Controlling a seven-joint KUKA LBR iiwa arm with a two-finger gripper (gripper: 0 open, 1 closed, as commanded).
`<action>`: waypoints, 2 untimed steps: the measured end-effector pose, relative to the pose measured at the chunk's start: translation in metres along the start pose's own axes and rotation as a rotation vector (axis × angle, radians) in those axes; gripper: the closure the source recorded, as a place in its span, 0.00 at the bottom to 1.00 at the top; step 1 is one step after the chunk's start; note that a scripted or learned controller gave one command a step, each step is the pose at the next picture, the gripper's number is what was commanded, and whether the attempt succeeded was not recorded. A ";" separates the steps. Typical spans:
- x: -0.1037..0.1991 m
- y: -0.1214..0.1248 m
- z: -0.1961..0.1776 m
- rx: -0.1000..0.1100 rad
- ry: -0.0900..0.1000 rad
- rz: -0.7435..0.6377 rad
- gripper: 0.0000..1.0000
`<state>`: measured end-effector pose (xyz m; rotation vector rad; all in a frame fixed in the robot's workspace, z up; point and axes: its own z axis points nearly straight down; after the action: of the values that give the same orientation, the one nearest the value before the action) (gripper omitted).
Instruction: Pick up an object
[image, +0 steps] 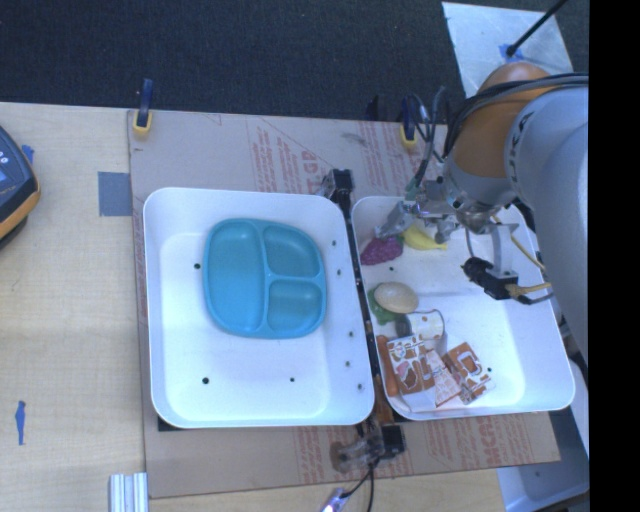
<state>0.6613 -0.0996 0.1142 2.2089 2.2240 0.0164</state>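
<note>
Gripper (412, 214) low over right bin (535, 345) far corner, beside purple object (381, 250) and yellow object (424, 239); finger state cannot tell, possibly touching yellow one. Blue divided plate (265, 277) in left bin (180, 350).

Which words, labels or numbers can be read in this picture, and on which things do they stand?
No text can be read here.
Cardboard sheet: red printed lettering, too blurred to read.
Brown and white packets in the right bin: print too small to read.
Device at the left edge: markings not legible.
</note>
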 end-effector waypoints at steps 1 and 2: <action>-0.025 -0.005 -0.021 0.014 -0.002 0.004 0.00; -0.005 -0.092 0.011 0.015 -0.004 0.003 0.00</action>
<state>0.5697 -0.1049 0.1017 2.2176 2.2263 -0.0046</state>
